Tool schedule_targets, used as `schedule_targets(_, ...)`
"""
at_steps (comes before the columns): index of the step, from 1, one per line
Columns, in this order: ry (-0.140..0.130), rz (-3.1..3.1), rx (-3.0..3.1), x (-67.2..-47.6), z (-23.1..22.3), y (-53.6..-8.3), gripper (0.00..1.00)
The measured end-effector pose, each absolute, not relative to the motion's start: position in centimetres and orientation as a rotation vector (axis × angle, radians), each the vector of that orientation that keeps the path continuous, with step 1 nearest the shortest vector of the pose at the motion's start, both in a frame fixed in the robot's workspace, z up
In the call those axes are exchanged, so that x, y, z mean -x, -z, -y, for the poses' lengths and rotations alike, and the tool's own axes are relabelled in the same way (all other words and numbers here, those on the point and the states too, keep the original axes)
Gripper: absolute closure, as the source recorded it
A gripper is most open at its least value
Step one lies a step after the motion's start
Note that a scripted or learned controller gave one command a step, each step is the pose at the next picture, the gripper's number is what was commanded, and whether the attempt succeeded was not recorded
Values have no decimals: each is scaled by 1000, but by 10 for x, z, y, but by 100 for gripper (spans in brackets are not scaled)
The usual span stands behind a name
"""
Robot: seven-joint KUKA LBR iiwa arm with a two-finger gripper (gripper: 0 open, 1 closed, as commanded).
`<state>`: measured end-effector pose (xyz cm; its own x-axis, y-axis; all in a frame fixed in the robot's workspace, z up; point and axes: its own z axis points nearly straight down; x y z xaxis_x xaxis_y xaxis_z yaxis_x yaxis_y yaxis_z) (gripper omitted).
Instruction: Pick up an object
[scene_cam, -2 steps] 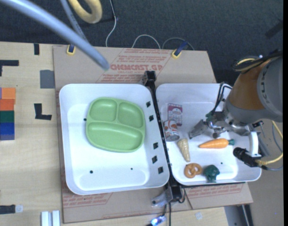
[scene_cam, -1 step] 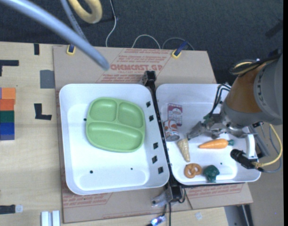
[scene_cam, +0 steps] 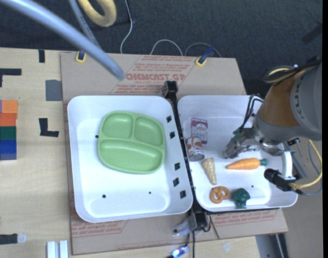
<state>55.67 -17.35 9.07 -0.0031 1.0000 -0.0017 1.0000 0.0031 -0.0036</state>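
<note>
— Camera view: where's our gripper [scene_cam: 234, 145]?
— Over the right bin [scene_cam: 223, 102], near its right edge, just above the carrot [scene_cam: 243, 164]. We can't tell its grip; apparently nothing's held.

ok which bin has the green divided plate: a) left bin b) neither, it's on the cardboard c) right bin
a: the green divided plate lies flat in the left bin, while the carrot and pretzel sit in the right bin.
</note>
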Motion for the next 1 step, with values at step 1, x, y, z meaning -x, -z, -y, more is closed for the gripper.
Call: schedule_targets(1,-3,2221,2216,-559,168,-130,100)
